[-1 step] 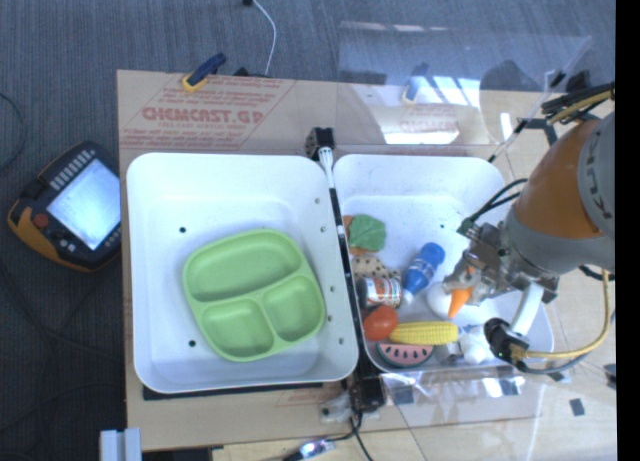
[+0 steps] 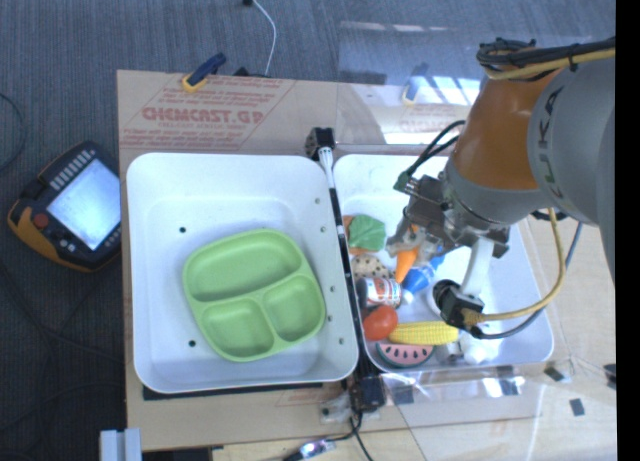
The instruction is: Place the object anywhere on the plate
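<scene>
The plate (image 2: 255,294) is pale green, lying in the white left bin (image 2: 150,249). In the white right bin (image 2: 530,339), along its left edge, lie a green toy (image 2: 366,231), an orange carrot (image 2: 404,265), a red tomato (image 2: 379,323), a yellow corn cob (image 2: 424,333) and a red, green-rimmed watermelon slice (image 2: 404,355) with dark seeds. The arm (image 2: 520,134) is grey with an orange band.

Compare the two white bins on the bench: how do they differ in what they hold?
The left bin holds one thing, a green plate with three compartments; the right bin holds a heap of small toy foods, among them corn and a watermelon slice. The arm reaches over the right bin, not the left. Both are shallow and white.
</scene>
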Controlling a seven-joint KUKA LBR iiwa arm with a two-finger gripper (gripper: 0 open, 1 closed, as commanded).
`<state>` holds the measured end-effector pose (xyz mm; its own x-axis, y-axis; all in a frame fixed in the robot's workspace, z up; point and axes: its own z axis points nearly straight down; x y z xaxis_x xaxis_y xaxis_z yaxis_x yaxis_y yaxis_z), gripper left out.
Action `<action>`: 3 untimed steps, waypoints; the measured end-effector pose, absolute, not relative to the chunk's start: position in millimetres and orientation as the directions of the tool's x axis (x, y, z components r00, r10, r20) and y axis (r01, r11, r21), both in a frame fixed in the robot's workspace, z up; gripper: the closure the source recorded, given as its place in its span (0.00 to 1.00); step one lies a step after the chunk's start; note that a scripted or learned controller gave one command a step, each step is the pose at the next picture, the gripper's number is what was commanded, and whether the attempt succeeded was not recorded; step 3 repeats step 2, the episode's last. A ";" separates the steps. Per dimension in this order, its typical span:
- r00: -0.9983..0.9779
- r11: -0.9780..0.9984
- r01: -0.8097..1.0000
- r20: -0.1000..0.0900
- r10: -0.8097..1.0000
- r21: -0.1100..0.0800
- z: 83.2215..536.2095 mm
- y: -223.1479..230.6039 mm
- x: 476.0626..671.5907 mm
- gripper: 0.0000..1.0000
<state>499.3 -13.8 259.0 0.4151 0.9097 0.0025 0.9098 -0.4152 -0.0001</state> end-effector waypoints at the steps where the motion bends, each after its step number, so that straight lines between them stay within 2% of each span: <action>1: 0.439 -0.439 0.899 -0.007 0.899 -0.011 193.9 38.5 528.4 1.00; 2: 0.440 -0.440 0.898 -0.005 0.898 -0.006 196.8 37.0 529.7 0.00; 3: 0.440 -0.440 0.898 -0.005 0.898 -0.006 196.8 37.0 529.7 0.00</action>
